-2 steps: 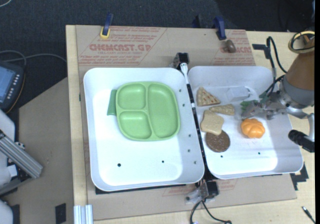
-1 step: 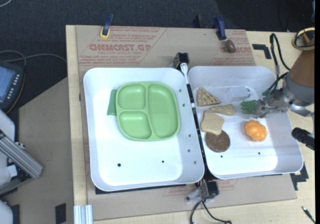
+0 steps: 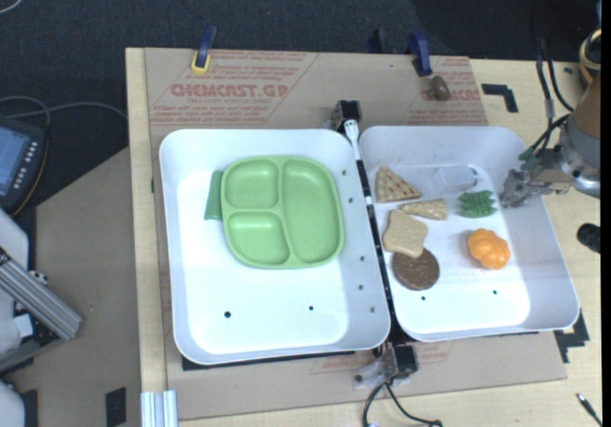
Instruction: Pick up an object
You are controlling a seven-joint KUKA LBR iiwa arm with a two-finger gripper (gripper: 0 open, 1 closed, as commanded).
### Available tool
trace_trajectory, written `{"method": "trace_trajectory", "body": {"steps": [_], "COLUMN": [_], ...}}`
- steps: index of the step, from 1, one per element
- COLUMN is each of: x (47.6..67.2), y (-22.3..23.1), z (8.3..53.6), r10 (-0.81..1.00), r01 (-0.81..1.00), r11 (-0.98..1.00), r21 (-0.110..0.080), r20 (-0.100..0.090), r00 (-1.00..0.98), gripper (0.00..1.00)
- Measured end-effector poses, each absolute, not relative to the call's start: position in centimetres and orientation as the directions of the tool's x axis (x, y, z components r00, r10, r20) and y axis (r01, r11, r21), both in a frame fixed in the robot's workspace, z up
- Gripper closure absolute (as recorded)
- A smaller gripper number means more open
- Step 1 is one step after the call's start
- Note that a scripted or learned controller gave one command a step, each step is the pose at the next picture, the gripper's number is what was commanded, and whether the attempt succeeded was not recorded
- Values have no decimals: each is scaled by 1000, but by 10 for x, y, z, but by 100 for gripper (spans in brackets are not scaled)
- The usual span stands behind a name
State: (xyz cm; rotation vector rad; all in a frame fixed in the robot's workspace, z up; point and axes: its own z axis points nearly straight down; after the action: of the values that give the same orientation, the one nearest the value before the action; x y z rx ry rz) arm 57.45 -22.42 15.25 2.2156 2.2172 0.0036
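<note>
Where bins [image 3: 181,224] meet, one tray [image 3: 283,211]

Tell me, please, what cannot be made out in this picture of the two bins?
- Gripper: too small and blurred in the camera view to tell whether its fingers are open or shut.
- Arm: cut off by the right edge.
- Clear item in the right bin: see-through against white, shape unclear.
- Green plate: hides what lies beneath it.

My desk [image 3: 286,81] looks like brown cardboard, matt, printed with red lettering. Both white bins [image 3: 191,320] seem smooth plastic with a faint sheen. The green divided tray [image 3: 283,210] is smooth, satin plastic. The orange toy fruit [image 3: 488,248] looks glossy; the brown round cookie [image 3: 416,269] looks rough, matt.
</note>
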Motion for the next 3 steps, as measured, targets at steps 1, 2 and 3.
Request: {"method": "trace_trajectory", "body": {"steps": [1, 2, 3], "x": [569, 570, 577], "y": [-219, -220, -168], "z": [211, 226, 236], "r10": [1000, 1000, 1000], "r01": [1000, 1000, 1000], "r11": [2, 2, 6], "r21": [8, 5, 2], "r20": [-3, -2, 1], "r00": [-2, -2, -6], "gripper": [100, 100, 100]}}
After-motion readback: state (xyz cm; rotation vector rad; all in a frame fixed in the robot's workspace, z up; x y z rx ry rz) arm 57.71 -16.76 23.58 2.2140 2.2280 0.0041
